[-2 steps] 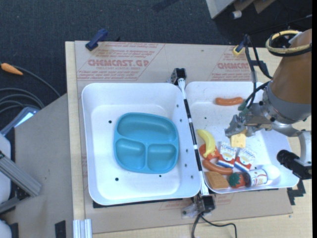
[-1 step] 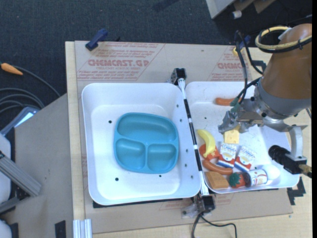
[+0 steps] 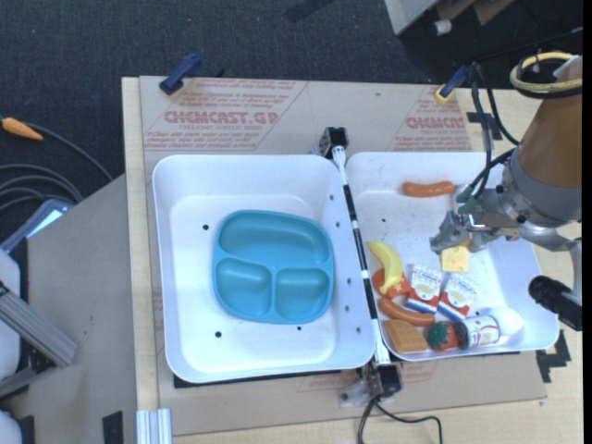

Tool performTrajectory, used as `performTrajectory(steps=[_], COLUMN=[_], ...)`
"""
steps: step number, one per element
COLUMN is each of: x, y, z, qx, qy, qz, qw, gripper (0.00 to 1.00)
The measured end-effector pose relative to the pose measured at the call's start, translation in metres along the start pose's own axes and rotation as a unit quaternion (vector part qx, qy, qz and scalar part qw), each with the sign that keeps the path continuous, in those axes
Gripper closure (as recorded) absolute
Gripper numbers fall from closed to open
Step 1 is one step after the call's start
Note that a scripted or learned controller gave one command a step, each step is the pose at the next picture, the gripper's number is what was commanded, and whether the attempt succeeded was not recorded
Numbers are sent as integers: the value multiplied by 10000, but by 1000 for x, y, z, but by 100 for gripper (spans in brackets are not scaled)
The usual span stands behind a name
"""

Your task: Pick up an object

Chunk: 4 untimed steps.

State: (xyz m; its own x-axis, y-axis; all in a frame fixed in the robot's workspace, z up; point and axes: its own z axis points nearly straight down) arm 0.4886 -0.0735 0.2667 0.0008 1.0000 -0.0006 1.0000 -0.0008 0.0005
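Hand (image 3: 453, 240) hovers right of centre over the right bin (image 3: 518, 169), just above a yellow block (image 3: 454, 261); whether it grips anything, cannot tell; toys cluster lower in that bin, sausage (image 3: 427, 190) apart above; blue tray (image 3: 274, 266) fills left bin (image 3: 176, 248), likely the drop spot.

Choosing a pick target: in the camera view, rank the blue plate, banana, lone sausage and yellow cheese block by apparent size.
1. blue plate, by far the largest.
2. banana and lone sausage: these look about alike, so I won't rank them.
3. yellow cheese block, smallest, just below the gripper.
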Motion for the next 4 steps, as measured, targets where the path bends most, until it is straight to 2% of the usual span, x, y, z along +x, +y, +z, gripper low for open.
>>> performTrajectory(steps=[1,2,4], x=[-4,-21,31], y=[6,-10,-10], z=[0,-2,4], qx=[0,13,17], qy=[2,8,9], qz=[-5,-1,-9], qw=[10000,10000,10000], gripper=[100,100,100])
